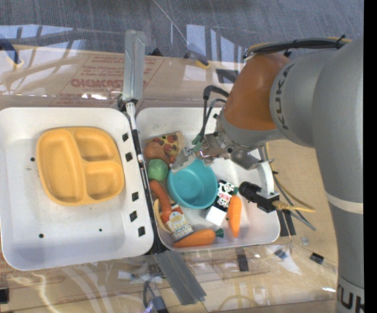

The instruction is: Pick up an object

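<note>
A large grey robot arm (319, 109) with a smooth, rounded orange band reaches in from the right; the letters "KU" can be read on the grey shell beside the band and again near the bottom right corner. Below it sit two shallow white plastic bins side by side. The left bin (19, 233) holds a glossy yellow divided tray (79, 163) with three compartments. The right bin (267, 230) is crowded with toy food. The claw (205, 150) hangs low over this bin, at the upper rim of a smooth teal bowl (192, 185); whether its fingers are spread or closed cannot be told (the wrist hides them). The bowl lies just below and left of the claw, near the bin's middle. Around it: a pizza slice (170, 145), a green ball (158, 170), an orange carrot (235, 215) and a black-and-white patterned block (224, 195). Faint reddish print on the cardboard (97, 77) behind the bins is not legible.
</note>
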`<state>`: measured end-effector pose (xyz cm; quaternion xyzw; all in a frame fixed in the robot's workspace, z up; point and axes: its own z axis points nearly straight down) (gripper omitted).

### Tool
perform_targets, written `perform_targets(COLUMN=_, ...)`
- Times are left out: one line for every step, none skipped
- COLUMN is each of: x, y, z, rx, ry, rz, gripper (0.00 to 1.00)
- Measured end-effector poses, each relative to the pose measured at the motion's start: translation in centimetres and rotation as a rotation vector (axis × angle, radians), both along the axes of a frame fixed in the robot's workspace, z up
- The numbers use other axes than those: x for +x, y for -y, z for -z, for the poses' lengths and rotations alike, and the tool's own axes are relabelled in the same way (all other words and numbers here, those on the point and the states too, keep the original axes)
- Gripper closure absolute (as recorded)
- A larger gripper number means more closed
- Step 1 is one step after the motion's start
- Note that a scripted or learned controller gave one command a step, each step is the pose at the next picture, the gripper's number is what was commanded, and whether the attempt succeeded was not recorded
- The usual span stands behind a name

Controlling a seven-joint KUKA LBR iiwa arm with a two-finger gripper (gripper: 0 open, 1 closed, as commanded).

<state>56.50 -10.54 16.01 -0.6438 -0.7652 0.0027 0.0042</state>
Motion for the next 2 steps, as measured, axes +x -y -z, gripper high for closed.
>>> perform_targets(x=-0.1, y=0.8, z=3.7, rx=0.000, ry=0.011, rz=-0.377, gripper=0.00)
perform_targets(x=3.5, y=1.2, z=4.6, rx=-0.011, ry=0.049, rz=-0.293, gripper=0.00)
